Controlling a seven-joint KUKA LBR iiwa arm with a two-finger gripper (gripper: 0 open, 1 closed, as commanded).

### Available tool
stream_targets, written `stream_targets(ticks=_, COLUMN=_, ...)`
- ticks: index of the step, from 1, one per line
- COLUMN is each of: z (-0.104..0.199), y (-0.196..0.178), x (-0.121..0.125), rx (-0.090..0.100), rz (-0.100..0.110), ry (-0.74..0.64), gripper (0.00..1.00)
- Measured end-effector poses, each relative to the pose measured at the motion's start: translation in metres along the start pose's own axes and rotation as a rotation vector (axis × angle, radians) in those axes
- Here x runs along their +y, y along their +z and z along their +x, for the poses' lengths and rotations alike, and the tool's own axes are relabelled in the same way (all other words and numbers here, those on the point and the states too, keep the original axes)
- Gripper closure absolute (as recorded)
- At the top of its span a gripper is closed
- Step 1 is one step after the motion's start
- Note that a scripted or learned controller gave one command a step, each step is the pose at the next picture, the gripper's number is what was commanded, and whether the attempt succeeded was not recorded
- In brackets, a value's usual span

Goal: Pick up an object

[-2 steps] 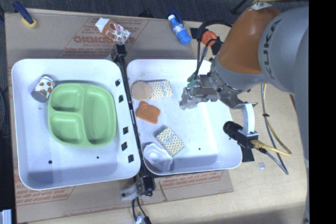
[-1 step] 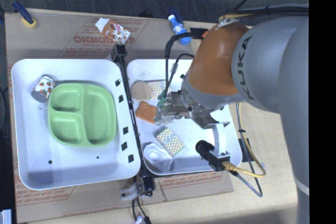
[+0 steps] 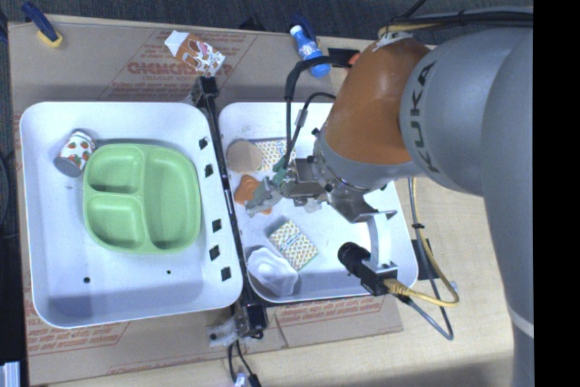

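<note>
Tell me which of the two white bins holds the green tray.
The left bin: the green tray fills its middle. The right bin, under the gripper, holds small items instead.

The two bins point(image 3: 41, 222) are white. A light green tray point(image 3: 142, 195) lies in the left one, next to a cup point(image 3: 75, 151) with red and green spots. In the right bin are an orange thing point(image 3: 246, 188) and a packet point(image 3: 294, 244) with tiny checks. The arm point(image 3: 453, 113) is grey and orange.
</note>
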State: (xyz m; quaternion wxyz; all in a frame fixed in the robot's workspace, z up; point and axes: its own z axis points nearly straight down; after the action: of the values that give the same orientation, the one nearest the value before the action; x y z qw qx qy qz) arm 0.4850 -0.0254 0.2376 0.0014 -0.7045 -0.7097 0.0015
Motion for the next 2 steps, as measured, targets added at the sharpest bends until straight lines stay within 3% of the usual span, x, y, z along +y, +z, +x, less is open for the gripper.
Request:
stream_targets(ticks=1, z=0.004, y=-0.036, x=0.066, rx=0.0, rz=-0.004, ry=0.001, gripper=0.0)
stream_targets(ticks=2, z=0.055, y=-0.049, x=0.08, rx=0.001, rz=-0.003, ry=0.0, gripper=0.0)
